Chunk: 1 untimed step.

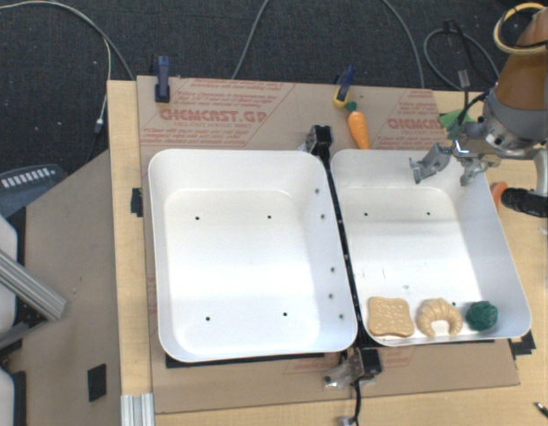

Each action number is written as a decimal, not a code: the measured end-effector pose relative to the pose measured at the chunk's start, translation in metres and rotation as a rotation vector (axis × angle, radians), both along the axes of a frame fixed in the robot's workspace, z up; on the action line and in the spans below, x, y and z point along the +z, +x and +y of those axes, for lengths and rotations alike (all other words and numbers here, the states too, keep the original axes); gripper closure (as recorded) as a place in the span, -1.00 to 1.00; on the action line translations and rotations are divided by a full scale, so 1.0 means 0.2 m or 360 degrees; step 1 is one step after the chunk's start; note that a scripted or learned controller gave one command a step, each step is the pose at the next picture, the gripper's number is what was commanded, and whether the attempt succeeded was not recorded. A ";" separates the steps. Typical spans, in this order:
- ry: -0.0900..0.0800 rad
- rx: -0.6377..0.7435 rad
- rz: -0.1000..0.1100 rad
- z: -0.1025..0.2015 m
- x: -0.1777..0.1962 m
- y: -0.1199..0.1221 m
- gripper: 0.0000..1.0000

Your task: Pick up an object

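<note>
Nothing picked up yet.
We see the claw (444, 162) spread open and holding nothing over the right bin's (487, 229) far rim; the cracker (389, 317), croissant (439, 317) and green ball (481, 315) lie untouched along its near edge.

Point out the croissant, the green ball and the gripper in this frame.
croissant (439, 317): camera view, middle of its pale body.
green ball (481, 315): camera view, centre of its top.
gripper (448, 161): camera view, midway between its fingertips.
</note>
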State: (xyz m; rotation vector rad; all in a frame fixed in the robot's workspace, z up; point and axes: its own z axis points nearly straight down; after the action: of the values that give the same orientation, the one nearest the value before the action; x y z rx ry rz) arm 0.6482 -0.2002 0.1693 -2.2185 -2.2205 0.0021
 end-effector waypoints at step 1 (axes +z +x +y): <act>0.0000 -0.0002 0.0002 -0.05 -0.27 -0.02 -1.00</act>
State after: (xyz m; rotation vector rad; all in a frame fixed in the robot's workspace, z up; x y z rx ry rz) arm 0.6432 -0.2094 0.1162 -2.2194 -2.2186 0.0033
